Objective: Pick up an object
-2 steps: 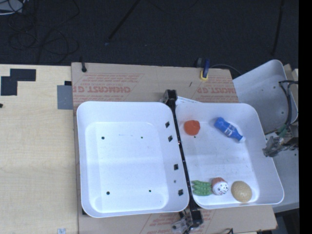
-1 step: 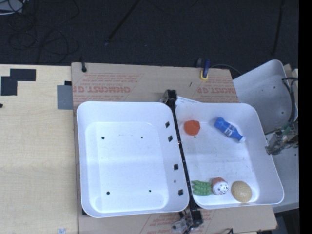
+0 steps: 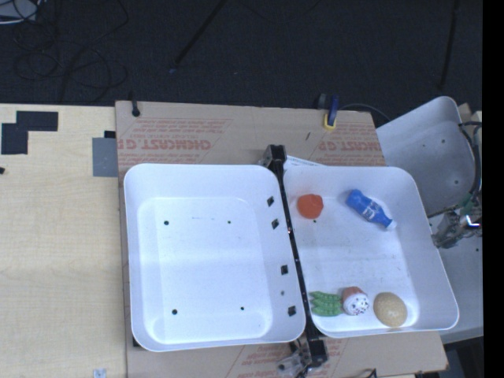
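Observation:
The right bin (image 3: pixel 409 211) holds several small objects. An orange-red lump (image 3: pixel 310 205) lies near its back left, and a blue bottle (image 3: pixel 368 209) lies on its side towards the back. Along the front wall sit a green piece (image 3: pixel 324 303), a white and red ball (image 3: pixel 355 301) and a tan egg-shaped object (image 3: pixel 389 309). The pale grey arm (image 3: pixel 429 136) stands at the right, outside the bin. What looks like my gripper (image 3: pixel 453 231) hangs by the bin's right rim, away from every object, partly cut off at the view's edge.
The left bin (image 3: pixel 134 211) sits beside the right one, with a black divider strip (image 3: pixel 287 242) between them. Both rest on a cardboard sheet (image 3: pixel 197 136) on the wooden bench. A blue and yellow clamp (image 3: pixel 331 113) stands at the cardboard's back edge.

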You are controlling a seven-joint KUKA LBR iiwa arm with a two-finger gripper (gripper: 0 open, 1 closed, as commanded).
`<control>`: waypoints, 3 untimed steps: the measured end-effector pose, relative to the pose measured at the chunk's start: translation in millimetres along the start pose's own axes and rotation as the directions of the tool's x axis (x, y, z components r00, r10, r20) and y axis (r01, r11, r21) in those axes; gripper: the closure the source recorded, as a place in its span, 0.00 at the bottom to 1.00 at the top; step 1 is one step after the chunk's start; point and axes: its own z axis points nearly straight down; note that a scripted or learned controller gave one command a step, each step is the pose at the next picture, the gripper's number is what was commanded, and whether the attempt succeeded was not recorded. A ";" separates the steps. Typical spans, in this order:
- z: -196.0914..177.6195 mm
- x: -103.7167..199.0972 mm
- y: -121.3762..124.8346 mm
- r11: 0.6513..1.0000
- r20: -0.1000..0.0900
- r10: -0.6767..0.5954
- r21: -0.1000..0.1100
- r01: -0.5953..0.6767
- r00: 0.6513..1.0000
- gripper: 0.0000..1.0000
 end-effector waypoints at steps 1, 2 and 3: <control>19.2 1.0 1.9 1.000 0.001 0.000 -0.003 0.000 1.000 1.00; 9.0 0.6 1.8 1.000 0.001 0.000 -0.002 0.000 1.000 1.00; -0.2 0.1 1.6 1.000 0.000 -0.001 0.000 0.001 1.000 1.00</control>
